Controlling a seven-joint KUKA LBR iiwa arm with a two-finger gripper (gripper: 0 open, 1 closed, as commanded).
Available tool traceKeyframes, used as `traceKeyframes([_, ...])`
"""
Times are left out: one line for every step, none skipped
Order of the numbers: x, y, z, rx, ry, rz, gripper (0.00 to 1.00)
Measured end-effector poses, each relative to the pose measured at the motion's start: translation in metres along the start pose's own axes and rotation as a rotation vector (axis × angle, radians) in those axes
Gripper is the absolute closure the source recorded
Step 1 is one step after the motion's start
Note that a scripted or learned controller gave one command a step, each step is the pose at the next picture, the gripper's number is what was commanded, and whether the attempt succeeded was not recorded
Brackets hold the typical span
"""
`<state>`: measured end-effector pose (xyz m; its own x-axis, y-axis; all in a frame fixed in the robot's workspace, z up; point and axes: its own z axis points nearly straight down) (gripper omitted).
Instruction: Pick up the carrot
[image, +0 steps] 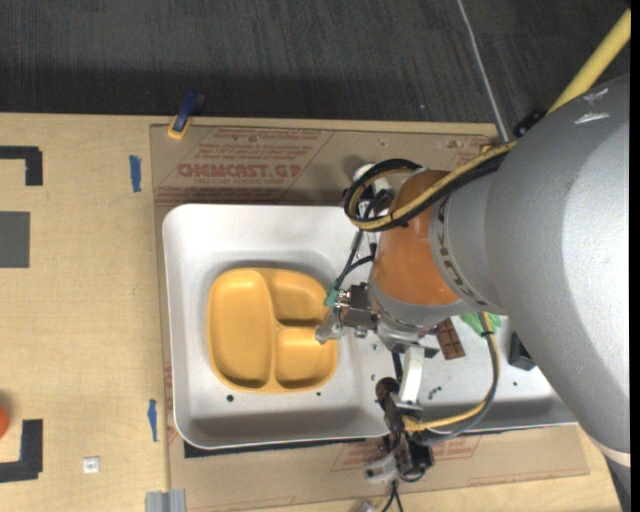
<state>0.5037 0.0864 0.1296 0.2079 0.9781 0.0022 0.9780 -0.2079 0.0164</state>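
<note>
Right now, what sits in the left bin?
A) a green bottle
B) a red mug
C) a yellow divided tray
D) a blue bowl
C: a yellow tray with three compartments lies in the left bin, just left of the arm.

The robot arm (560, 230) is big, round and grey. It has an orange band (410, 255) near the wrist. Black cables (372, 200) loop beside it, and a yellow cable (590, 65) runs along the top.
</note>
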Motion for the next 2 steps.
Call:
traceKeyframes([-0.016, 0.001, -0.008, 0.002, -0.025, 0.017, 1.0])
traceKeyframes([-0.039, -0.002, -0.156, 0.016, -0.002, 0.003, 1.0])
